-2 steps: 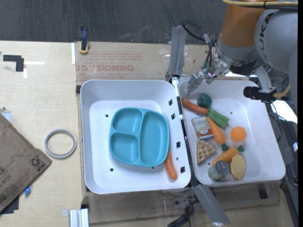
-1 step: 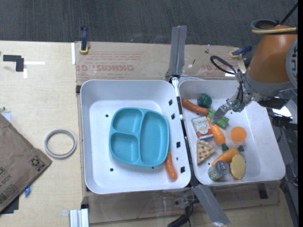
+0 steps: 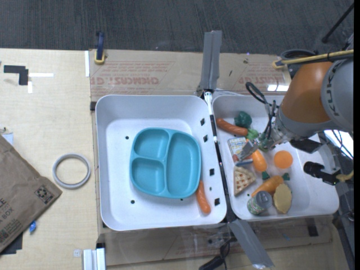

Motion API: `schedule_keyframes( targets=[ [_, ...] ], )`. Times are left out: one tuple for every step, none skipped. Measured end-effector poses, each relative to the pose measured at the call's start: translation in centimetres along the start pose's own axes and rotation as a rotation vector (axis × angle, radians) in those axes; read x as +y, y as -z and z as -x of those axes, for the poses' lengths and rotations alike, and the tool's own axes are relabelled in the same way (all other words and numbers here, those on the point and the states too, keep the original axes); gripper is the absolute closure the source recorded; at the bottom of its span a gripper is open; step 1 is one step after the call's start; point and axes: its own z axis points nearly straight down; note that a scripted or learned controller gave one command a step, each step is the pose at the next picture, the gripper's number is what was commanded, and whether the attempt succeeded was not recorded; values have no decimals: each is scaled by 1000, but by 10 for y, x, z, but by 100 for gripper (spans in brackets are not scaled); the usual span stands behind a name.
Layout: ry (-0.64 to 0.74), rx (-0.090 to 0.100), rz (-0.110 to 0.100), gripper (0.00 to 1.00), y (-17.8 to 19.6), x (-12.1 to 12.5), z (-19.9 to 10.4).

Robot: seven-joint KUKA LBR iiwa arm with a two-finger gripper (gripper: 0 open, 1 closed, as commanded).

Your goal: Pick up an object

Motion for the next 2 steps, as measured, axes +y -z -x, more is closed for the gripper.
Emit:
schedule_keyframes(
  targets=[
    [-5, -1, -1, 100, 6, 0, 2],
    [160, 8, -13, 100, 20, 0, 1]
  ],
)
